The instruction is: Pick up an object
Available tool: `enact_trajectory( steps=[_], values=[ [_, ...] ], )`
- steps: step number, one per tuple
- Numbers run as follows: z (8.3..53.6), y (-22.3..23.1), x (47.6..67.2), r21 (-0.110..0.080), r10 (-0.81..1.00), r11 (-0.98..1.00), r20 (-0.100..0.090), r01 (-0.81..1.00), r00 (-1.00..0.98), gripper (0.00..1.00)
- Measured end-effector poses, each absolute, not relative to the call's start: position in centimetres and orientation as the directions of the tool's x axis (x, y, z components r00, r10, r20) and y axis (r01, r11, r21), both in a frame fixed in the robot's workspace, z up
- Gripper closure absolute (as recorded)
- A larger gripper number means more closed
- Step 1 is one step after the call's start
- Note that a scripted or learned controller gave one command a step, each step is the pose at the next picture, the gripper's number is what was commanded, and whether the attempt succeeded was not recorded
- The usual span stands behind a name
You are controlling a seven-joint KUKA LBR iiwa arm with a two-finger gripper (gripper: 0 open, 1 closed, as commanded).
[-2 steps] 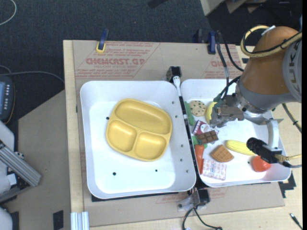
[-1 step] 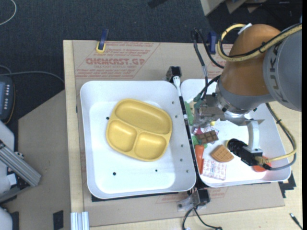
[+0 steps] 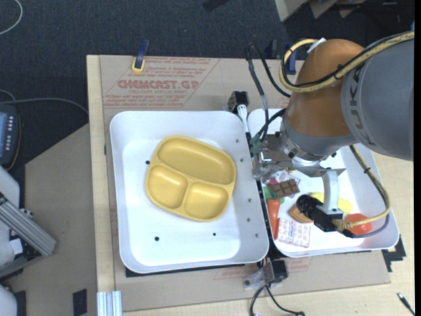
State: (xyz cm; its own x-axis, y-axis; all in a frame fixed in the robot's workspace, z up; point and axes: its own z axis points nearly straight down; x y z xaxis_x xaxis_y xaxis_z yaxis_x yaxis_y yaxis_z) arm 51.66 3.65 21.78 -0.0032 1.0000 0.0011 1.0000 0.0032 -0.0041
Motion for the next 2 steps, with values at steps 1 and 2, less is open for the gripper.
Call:
enact_trajectory(
  steps=[1, 2],
  values=[
    [21.5, 4.4, 51.4, -0.003, 1.000, 0.001, 0.001, 1.000, -0.001, 1.00],
    [22.6, 3.5, 50.9, 0.002, 1.000, -0.001, 0.000, 1.000, 0.001, 1.00]
  ],
)
